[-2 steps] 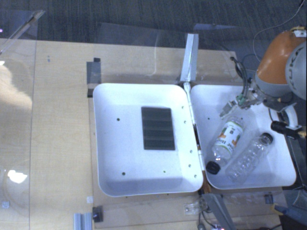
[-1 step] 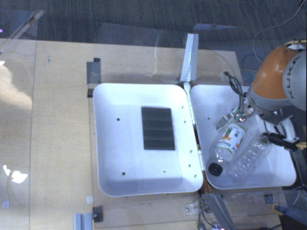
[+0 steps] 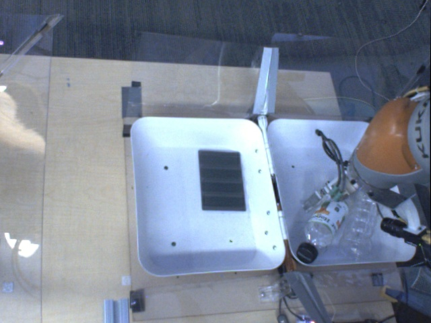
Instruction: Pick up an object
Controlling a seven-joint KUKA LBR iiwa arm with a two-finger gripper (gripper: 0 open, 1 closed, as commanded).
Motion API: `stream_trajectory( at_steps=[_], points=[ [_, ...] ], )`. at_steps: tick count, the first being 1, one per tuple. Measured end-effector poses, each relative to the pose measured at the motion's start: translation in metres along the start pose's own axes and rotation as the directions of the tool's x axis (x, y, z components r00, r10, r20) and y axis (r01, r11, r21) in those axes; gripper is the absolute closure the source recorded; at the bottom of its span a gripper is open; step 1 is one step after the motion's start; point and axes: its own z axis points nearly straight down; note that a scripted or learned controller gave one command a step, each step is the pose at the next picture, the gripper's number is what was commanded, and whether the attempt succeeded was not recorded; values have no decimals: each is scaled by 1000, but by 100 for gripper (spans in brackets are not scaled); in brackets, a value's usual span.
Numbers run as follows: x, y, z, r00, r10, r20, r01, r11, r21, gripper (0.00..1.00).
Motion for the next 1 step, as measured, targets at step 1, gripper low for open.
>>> stream_trajectory(
  at_steps=[1],
  points=[
    [-1,4,-13,1000,1,5,-1,1000,-9,100]
  ],
)
